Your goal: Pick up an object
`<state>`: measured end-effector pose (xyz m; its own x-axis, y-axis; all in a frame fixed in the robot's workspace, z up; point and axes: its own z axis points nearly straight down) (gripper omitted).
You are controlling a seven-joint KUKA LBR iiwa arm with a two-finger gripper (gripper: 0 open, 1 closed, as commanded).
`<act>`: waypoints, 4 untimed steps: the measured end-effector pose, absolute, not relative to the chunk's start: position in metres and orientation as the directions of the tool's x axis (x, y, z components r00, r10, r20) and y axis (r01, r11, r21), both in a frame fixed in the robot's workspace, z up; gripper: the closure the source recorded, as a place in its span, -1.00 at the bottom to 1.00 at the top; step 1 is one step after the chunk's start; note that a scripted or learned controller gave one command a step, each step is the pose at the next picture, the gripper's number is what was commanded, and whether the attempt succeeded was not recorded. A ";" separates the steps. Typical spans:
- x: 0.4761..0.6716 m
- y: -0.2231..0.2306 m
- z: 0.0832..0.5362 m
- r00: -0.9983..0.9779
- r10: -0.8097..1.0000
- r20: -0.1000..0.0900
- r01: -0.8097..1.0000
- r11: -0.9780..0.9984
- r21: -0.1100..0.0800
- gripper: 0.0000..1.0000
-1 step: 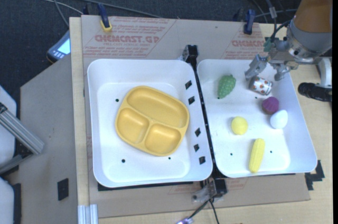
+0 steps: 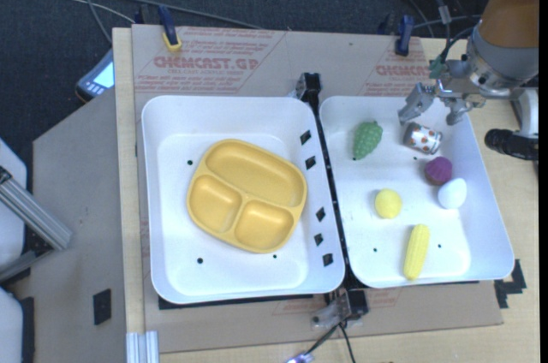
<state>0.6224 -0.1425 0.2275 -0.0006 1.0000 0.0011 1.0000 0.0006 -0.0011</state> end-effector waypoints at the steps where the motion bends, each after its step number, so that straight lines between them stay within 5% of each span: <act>1: 0.621 -0.147 0.165 0.001 1.000 0.002 1.000 -0.001 -0.008 -1.00; 3: 0.611 -0.151 0.083 0.000 1.000 0.002 1.000 0.000 -0.005 -1.00; 4: 0.612 -0.151 0.097 0.000 1.000 0.001 1.000 0.000 0.000 1.00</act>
